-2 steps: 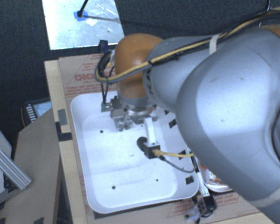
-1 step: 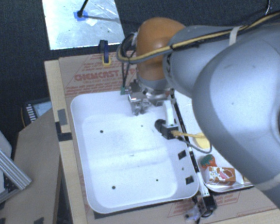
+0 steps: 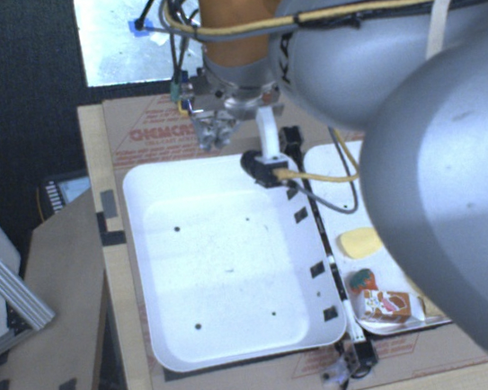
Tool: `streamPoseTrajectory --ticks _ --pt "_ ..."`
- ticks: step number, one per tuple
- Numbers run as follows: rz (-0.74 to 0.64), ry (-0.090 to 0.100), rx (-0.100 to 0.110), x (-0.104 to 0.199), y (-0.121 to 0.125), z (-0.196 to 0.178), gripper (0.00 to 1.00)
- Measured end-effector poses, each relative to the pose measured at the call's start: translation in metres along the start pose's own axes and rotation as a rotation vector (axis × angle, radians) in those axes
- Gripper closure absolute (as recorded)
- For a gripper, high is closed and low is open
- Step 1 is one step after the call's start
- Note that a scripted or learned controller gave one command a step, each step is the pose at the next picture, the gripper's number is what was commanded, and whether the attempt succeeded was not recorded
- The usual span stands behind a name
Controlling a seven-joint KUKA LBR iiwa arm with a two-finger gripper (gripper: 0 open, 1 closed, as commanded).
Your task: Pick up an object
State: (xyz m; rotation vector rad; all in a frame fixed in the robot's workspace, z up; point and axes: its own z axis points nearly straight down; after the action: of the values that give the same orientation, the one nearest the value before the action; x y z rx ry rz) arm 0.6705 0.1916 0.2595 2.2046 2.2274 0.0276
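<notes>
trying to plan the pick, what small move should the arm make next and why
Probably swing the gripper toward the right bin before descending. It hangs over the far rim of the left bin, whose floor there is bare, while the yellow object and the red-and-white packet lie in the right bin, partly behind the arm.

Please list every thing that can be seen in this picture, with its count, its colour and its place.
left bin: one, white, centre of the bench.
right bin: one, white, beside the left bin, partly under the arm.
yellow object: one, pale yellow, in the right bin.
printed packet: one, orange, red and white, in the right bin's near corner.
black clips: several, black, along the divide between the bins.
cardboard sheet: one, brown with red print, under the bins.
arm: one, grey with an orange band, reaching in from the right.
tool: one, metallic, above the left bin's far edge.
</notes>
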Motion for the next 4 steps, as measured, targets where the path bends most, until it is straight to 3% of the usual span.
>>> streamPoseTrajectory --ticks 1,2,3,4 --pt "0.003 -0.008 0.029 0.026 -0.062 0.102 1.0" --pt "0.011 -0.005 0.002 0.0 0.002 -0.004 1.0" --pt "0.004 -0.007 0.021 0.033 -0.004 0.084 1.0" --pt "0.011 -0.009 0.03 0.004 -0.099 0.121 1.0"
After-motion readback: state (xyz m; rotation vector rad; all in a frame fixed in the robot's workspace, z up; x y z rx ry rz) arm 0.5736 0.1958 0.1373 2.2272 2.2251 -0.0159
